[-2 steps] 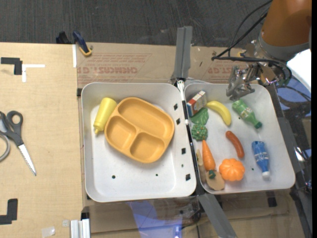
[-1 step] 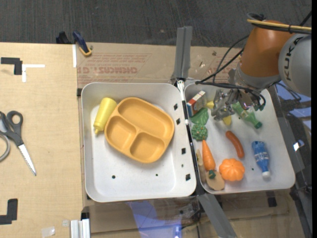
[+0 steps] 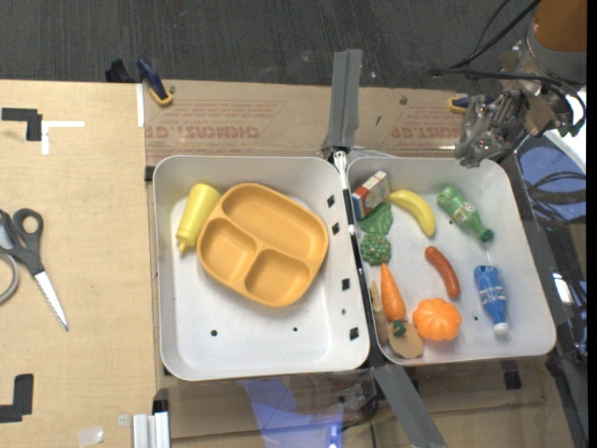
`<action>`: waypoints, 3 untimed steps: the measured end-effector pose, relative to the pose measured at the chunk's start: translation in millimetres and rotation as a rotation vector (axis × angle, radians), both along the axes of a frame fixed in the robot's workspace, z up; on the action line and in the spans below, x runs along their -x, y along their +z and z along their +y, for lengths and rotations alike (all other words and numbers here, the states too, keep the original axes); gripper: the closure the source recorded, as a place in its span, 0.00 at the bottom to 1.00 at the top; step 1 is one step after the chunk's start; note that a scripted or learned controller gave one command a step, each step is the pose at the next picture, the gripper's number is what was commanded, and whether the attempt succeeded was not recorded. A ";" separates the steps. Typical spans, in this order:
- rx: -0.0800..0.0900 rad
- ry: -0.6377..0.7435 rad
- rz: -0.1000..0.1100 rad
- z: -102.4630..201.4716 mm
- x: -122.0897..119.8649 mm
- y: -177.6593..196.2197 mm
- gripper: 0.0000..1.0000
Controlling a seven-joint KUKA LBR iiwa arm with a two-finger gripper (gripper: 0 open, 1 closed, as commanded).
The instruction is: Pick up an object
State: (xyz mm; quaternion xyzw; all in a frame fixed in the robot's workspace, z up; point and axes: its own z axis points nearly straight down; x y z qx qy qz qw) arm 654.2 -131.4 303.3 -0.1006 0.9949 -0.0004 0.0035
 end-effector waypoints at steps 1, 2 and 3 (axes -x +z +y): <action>0.000 0.038 0.005 -12.5 114.8 -175.7 1.00; 0.000 0.039 0.004 -12.3 114.6 -175.5 0.00; 0.000 -0.007 0.002 -43.6 92.8 -210.3 0.00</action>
